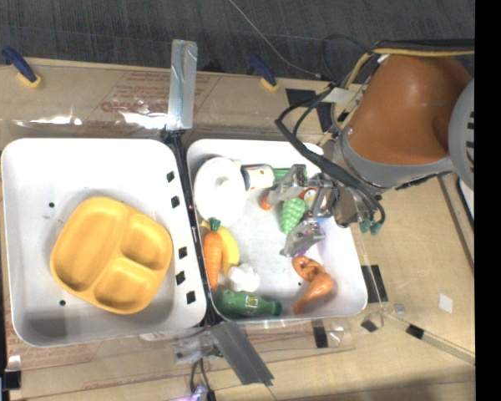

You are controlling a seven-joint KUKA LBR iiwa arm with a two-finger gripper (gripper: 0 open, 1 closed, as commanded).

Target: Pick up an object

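Observation:
My gripper (292, 215) is low over the right part of the right bin (351, 295). Its two metal fingers (304, 237) stand on either side of a green bumpy toy (290, 214), which sits between them. The orange-banded wrist hides the bin's far right corner. Around it in the same bin lie a white round dish (219, 186), a small green and white can (259, 175), a carrot (212, 255), a banana (229, 249), a white lump (244, 277), a green bottle (246, 305) and an orange-brown toy (314, 281).
The left bin (21, 224) holds a yellow divided plate (110, 253). A black divider with clips (184, 224) runs between the bins. Cables (305, 132) loop from the wrist over the right bin's far edge.

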